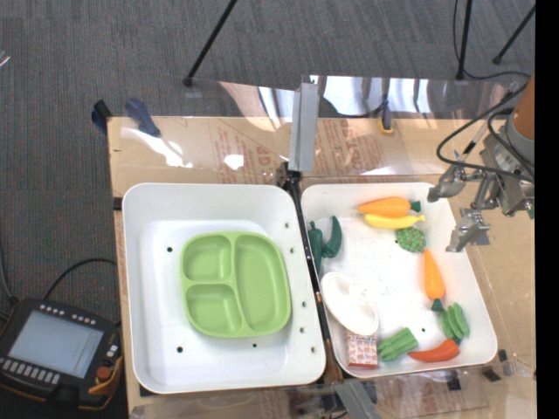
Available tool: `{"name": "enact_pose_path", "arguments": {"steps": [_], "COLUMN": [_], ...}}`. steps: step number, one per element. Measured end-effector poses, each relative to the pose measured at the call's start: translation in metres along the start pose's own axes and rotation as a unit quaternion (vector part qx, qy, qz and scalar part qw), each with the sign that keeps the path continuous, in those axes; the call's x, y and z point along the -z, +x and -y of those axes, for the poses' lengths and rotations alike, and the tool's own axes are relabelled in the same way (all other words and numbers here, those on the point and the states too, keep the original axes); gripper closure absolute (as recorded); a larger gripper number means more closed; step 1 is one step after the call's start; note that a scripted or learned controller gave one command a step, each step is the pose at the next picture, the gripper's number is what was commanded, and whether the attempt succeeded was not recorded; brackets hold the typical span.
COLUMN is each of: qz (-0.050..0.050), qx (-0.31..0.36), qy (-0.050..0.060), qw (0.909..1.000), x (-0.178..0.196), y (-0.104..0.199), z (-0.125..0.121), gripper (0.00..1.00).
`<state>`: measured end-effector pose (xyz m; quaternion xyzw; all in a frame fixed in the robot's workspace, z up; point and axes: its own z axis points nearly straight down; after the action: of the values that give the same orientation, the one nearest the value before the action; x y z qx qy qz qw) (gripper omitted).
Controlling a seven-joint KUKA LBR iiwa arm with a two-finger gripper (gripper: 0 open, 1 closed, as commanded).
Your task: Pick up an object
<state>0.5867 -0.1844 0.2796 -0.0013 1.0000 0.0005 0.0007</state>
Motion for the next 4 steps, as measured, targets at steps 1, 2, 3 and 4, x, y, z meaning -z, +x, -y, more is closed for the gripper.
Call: {"name": "enact_pose_path", "arguments": {"steps": [1, 2, 3, 4], "qz": [-0.005, -0.003, -0.004, 0.000], "qx": [-0.003, 0.050, 0.004, 0.035], "qy": [-0.001, -0.001, -0.001, 0.000], "qw": [1.0000, 0.9988, 1.0000, 0.9994], "x": [-0.094, -0.196, -0.192, -0.191], "y": [-0.005, -0.004, -0.056, -0.029], "z": [0.025, 0.013, -0.022, 0.016], "gripper": [0.00, 0.00, 0.00, 0.00]}}
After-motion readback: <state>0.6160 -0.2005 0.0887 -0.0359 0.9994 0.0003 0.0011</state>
